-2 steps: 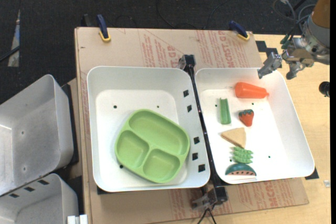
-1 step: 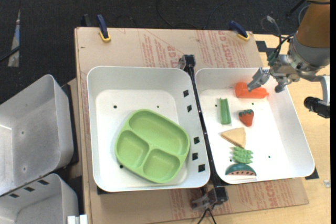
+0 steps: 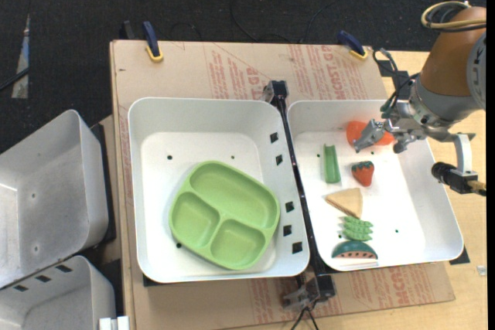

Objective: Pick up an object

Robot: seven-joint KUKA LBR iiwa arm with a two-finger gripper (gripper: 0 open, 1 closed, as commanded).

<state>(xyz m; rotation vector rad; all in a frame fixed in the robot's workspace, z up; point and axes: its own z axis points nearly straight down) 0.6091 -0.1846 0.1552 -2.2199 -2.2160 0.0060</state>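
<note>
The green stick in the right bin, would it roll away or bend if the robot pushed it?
The green stick looks flat-sided and lies flat, so it would probably slide rather than roll. Its straight, even shape suggests stiff plastic, unlikely to bend. Being thin, it is probably light.

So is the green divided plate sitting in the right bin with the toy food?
No, the green divided plate lies in the left bin, apart from the toy food.

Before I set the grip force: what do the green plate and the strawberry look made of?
The green plate looks like moulded plastic: one even lime colour, smooth matt surface, rounded dividers between three compartments. The strawberry is probably a toy, plastic or rubber, given its flat uniform red and tidy green cap, though it is too small here to be sure.
</note>
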